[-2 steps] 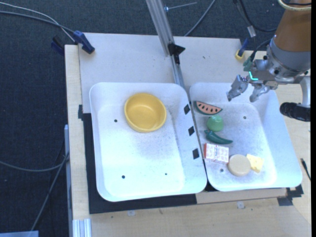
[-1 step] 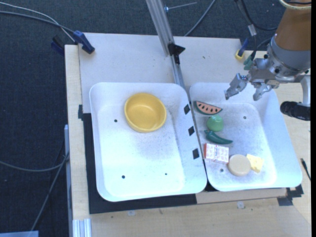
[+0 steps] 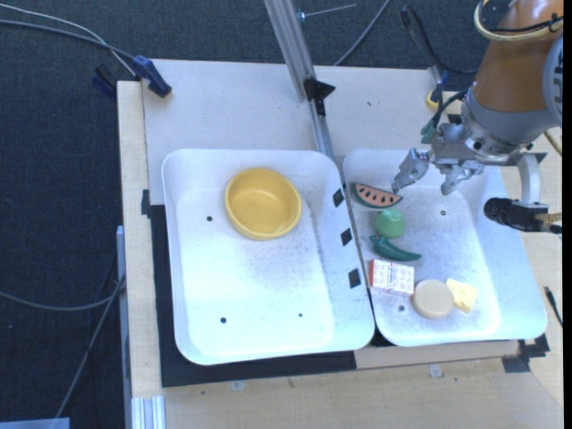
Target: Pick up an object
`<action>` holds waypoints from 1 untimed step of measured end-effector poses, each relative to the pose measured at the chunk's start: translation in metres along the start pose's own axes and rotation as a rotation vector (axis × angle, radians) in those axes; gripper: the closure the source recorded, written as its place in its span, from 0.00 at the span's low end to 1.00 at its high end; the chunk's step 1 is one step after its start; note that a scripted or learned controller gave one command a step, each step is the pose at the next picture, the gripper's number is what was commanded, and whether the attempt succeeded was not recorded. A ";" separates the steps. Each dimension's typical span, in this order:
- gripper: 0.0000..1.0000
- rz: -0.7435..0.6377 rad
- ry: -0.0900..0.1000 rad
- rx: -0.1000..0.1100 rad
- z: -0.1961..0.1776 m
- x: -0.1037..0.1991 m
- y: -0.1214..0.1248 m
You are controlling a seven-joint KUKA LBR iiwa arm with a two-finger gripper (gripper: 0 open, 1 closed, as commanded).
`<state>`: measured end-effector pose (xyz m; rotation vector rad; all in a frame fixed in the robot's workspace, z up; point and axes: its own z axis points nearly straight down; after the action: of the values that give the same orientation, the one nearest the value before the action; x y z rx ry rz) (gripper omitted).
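Note:
My gripper (image 3: pixel 427 179) hangs over the far part of the right bin (image 3: pixel 500 266), its two fingers (image 3: pixel 407 172) spread open with nothing between them. Just left and below it lies a watermelon slice (image 3: pixel 374 195) by the bin's left wall. Nearer the camera sit a green round fruit (image 3: pixel 389 224), a green pepper (image 3: pixel 396 251), a red and white packet (image 3: pixel 391 276), a tan round disc (image 3: pixel 433 298) and a yellow cheese wedge (image 3: pixel 462 294).
The left bin (image 3: pixel 250 329) holds a yellow bowl (image 3: pixel 262 203). A metal pole (image 3: pixel 290 34) slants up from between the bins at the back. A black fitting (image 3: pixel 514 213) sits at the right bin's right edge. Cables run over the dark floor.

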<state>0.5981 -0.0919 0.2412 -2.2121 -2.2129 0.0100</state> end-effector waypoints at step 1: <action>0.00 0.002 0.000 0.000 0.061 -0.003 0.005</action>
<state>0.6027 -0.0941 0.1805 -2.2141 -2.2107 0.0100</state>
